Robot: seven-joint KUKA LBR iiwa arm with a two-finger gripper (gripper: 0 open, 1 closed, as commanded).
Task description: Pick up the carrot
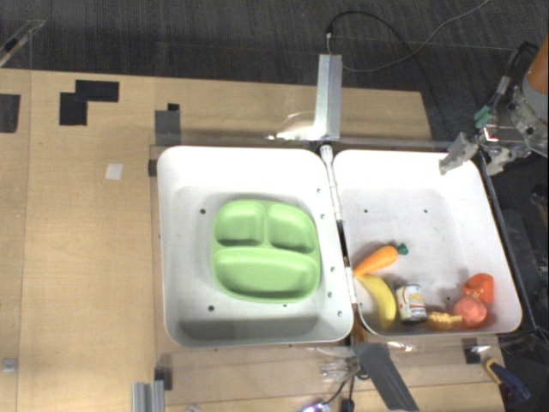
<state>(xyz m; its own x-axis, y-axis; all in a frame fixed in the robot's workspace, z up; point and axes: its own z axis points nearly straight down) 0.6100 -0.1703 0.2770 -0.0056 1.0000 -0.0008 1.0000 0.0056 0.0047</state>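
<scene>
The orange carrot [376,259] with a small green top lies in the right bin [412,187], near its left wall and toward the front. It slants up to the right, just above a banana [378,298]. My gripper [474,155] hovers over the bin's far right corner, well away from the carrot. Its fingers stand open with nothing between them.
A small can [412,303], a yellow-orange piece [443,319] and red fruit-like items [475,299] crowd the right bin's front edge. The left bin [184,230] holds a green divided plate [264,249]. A metal post [329,93] stands behind the bins' shared wall.
</scene>
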